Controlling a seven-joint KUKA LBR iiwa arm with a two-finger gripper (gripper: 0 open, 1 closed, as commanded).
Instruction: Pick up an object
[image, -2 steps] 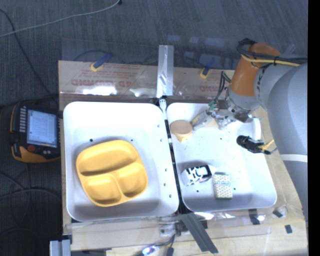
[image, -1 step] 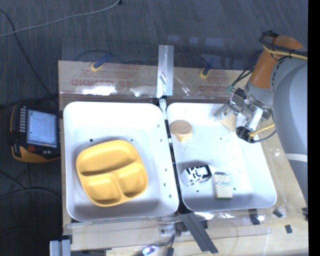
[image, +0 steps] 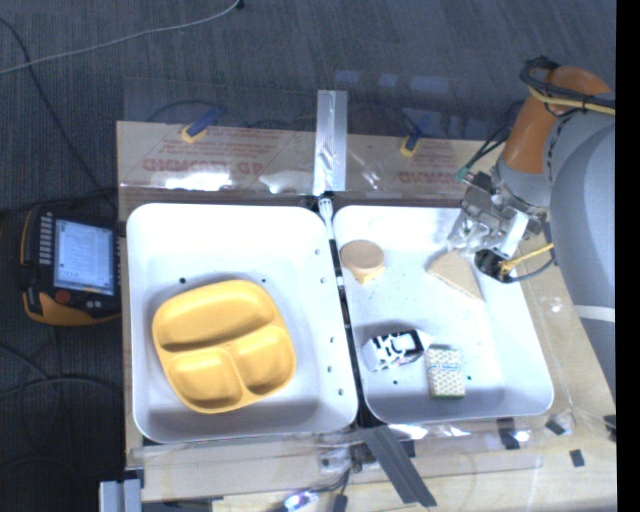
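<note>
Bench: left bin (image: 150, 240) holds yellow tray (image: 223, 343); right bin (image: 530, 370), wedge (image: 455, 273).

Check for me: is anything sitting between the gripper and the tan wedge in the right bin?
Nothing visible. The gripper sits at the right bin's upper right, and the tan wedge lies just below it, with bare bin floor between them.

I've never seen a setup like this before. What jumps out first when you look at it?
The big yellow divided tray grabs the eye at once, lying alone in the left white bin. Next comes the grey arm with its orange band, reaching in from the right so its gripper hangs over the far right corner of the right bin. That bin holds small things: a round tan piece, a pale wedge and a speckled block.
</note>
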